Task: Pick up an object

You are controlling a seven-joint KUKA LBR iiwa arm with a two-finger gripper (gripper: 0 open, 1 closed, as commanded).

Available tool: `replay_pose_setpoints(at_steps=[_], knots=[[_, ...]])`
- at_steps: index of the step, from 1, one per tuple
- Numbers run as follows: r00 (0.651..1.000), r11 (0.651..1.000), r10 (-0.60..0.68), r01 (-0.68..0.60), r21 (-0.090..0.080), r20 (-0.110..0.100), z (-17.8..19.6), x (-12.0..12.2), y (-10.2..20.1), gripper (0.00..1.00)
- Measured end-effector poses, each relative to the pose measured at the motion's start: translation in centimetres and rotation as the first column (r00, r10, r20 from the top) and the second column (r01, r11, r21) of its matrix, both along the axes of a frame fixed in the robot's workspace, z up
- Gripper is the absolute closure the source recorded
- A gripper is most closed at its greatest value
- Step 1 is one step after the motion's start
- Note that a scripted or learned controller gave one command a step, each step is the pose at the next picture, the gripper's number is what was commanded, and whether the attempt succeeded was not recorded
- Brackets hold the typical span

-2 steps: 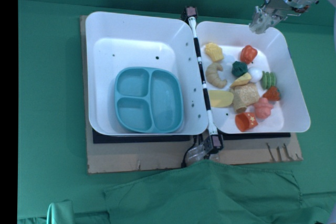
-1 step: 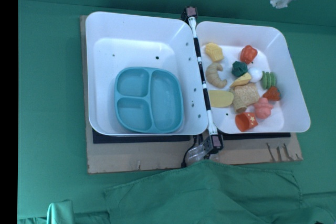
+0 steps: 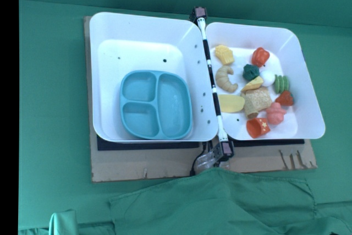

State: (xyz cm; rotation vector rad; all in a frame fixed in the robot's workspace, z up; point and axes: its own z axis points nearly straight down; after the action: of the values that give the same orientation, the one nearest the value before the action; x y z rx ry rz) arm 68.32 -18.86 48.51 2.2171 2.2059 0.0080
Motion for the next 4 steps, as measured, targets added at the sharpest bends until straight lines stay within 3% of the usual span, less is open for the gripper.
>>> replay_pose_setpoints(at_steps=[1, 2, 3, 4], knots=[[1.0, 1.0, 0.003, -0.003, -0.003, 0.006, 11.3, 0.0, 0.2, 1.0], [1.0, 1.0, 0.002, -0.002, 0.002, -0.007, 10.5, 0.1, 0.2, 0.0], [1.0, 1.0, 0.0, 0.0, 0.005, -0.02, 0.5, 1.6, 0.1, 0.0], [1.0, 1.0, -0.002, 0.002, -0.002, -0.002, 2.7, 1.6, 0.1, 1.0]])
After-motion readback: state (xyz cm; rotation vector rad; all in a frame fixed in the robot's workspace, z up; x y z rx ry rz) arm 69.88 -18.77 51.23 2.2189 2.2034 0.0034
